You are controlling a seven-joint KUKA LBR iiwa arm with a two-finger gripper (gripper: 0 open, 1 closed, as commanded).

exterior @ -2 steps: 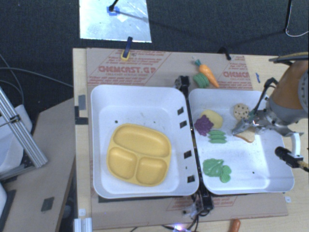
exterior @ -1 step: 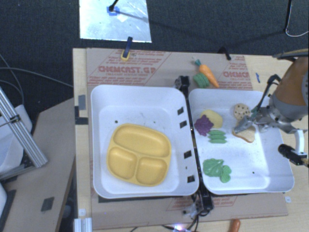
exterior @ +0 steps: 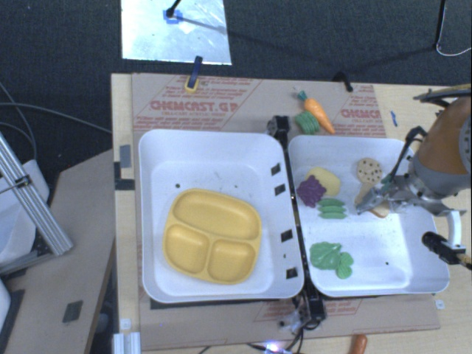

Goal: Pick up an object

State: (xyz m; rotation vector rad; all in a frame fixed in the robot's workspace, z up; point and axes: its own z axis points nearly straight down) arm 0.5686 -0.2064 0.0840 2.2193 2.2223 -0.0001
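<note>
my claw [exterior: 366, 206] hovers by the right bin's [exterior: 420, 279] far edge, grip unclear; that cookie [exterior: 368, 171] looks light, stiff; pinch its rim.

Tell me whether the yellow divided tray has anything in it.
Empty. The yellow tray lies flat in the left bin, and all three of its compartments show bare yellow plastic.

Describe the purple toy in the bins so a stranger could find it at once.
Start at the right white bin, the one without the yellow tray. Look near its left wall, toward the far half, for the purple grape bunch. It lies against a pale yellow piece with a green pea pod just nearer the camera, and it is the only purple thing there.
</note>
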